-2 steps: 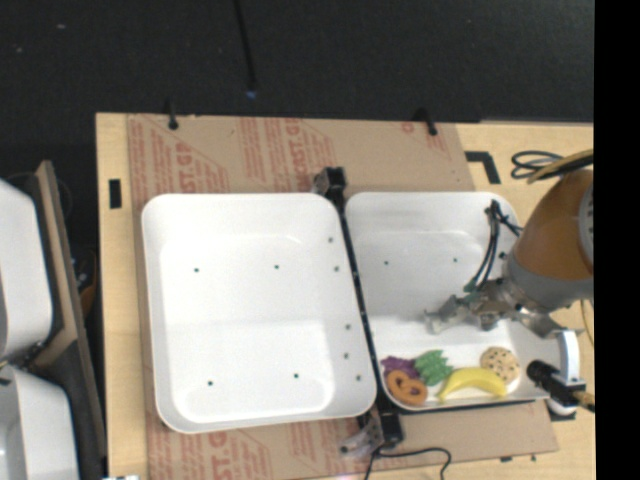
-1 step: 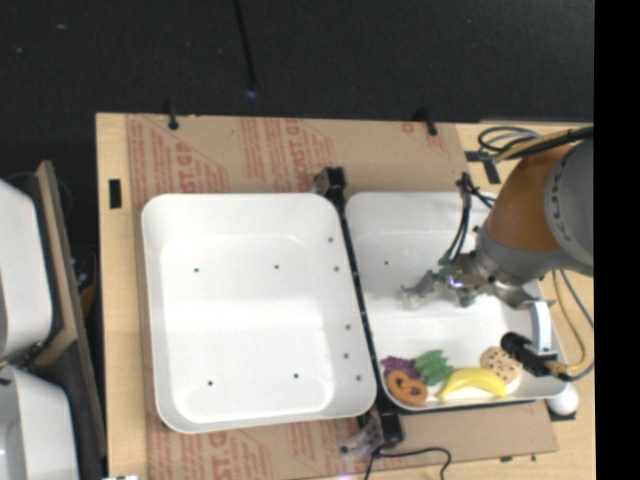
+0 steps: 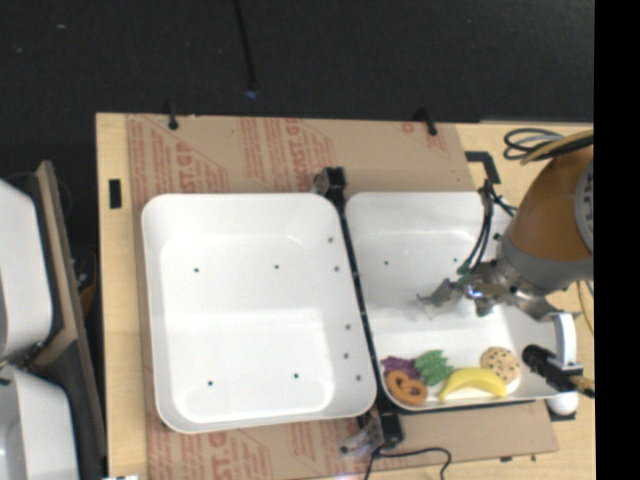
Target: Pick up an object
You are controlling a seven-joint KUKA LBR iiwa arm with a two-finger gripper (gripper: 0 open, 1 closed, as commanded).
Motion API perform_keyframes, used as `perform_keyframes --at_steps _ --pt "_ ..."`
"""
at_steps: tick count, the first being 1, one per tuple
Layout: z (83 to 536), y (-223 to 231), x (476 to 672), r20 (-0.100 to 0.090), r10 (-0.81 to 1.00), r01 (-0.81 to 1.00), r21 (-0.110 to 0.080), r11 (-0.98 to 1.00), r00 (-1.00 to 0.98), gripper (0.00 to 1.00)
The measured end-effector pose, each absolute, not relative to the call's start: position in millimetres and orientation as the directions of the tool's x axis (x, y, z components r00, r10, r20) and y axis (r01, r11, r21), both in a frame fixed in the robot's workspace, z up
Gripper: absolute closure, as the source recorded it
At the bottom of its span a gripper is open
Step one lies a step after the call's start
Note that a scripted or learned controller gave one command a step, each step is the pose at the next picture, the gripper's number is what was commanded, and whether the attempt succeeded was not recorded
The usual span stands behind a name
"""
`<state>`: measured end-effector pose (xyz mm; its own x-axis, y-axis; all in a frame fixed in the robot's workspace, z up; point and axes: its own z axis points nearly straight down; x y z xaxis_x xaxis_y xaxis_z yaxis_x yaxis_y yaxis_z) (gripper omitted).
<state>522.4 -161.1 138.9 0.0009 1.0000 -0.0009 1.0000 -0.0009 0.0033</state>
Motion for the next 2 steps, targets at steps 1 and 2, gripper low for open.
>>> perform_keyframes --at_steps 1,2 --pt "99 -200 518.7 -0.001 1.000 1.000 -0.003 -0.003 0.003 0.00" --pt "112 -223 509.0 -0.001 1.000 1.000 0.001 0.029 -0.029 0.00"
